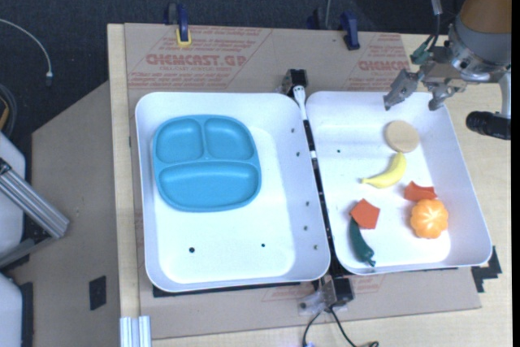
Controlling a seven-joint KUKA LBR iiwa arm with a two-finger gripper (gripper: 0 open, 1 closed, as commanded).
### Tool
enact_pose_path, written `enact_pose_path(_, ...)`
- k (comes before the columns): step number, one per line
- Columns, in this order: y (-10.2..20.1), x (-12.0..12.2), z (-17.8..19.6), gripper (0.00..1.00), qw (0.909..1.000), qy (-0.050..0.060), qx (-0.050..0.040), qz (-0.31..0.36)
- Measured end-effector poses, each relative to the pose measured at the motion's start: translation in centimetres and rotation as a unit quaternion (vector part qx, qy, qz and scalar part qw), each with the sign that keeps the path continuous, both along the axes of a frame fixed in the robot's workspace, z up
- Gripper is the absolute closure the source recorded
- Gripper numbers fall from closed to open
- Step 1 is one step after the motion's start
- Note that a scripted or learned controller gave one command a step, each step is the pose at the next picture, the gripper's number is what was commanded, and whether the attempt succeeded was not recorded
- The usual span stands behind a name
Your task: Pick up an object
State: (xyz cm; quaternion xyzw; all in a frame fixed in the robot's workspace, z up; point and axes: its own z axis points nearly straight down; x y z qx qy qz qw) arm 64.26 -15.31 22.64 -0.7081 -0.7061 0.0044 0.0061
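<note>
Nothing is picked yet. Up by the right bin's [463, 175] far edge, the gripper [417, 96] hangs spread and empty above the cookie [401, 136].

Two bins [236, 260], one plate [207, 162], six toy foods [385, 172].

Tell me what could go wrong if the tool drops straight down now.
The open tool hangs above the right bin's far edge, behind the tan disc, so it may close on nothing. The disc looks flat and hard to pinch. The banana lies beside the disc and could get nudged.
</note>
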Motion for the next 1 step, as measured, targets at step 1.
enact_pose_path(1, 0.05, 0.27, 0.87, 0.0, 1.0, -0.007, -0.0012, 0.001)
